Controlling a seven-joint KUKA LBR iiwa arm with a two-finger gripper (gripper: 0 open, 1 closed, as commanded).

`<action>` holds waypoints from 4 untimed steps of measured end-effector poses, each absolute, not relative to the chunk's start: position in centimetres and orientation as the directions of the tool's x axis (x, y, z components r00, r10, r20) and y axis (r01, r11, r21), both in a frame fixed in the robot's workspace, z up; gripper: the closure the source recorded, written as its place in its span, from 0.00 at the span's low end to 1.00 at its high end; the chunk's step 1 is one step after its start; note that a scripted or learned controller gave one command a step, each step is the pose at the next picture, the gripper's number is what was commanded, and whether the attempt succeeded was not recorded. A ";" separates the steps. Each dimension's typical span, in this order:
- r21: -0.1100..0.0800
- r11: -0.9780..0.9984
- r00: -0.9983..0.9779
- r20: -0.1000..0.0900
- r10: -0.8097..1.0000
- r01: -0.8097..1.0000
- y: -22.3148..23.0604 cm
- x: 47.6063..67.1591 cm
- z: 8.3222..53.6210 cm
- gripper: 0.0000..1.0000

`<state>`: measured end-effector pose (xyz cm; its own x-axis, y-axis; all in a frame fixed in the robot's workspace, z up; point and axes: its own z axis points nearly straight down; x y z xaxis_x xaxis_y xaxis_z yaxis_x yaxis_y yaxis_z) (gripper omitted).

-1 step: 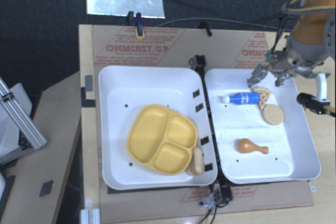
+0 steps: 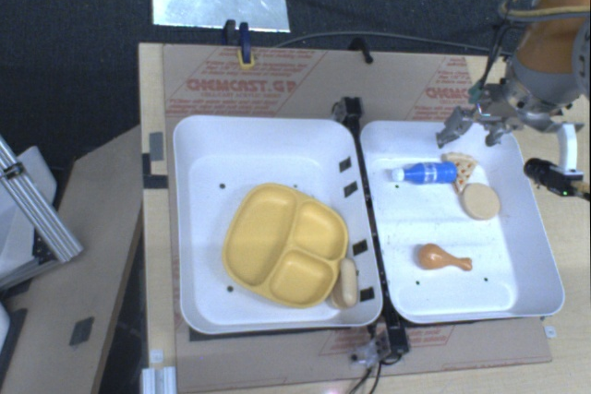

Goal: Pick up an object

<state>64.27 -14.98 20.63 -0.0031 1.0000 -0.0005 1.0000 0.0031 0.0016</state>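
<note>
The grey two-finger gripper (image 2: 472, 130) hangs wide open and empty, a blue plastic bottle (image 2: 424, 173) lying just below its jaws.

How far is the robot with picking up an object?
Nothing is picked yet. The open gripper hovers over the right bin's far edge, holding nothing. The blue bottle, round biscuit and drumstick lie in that bin. Descending, grasping and lifting remain.
</note>
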 end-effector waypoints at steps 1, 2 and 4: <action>0.000 0.002 -0.002 0.000 1.000 1.000 -14.9 63.9 16.4 0.00; 0.002 0.000 0.000 0.001 1.000 1.000 -15.9 64.2 11.5 0.00; 0.036 0.007 -0.007 -0.001 1.000 0.999 -15.6 65.3 12.0 1.00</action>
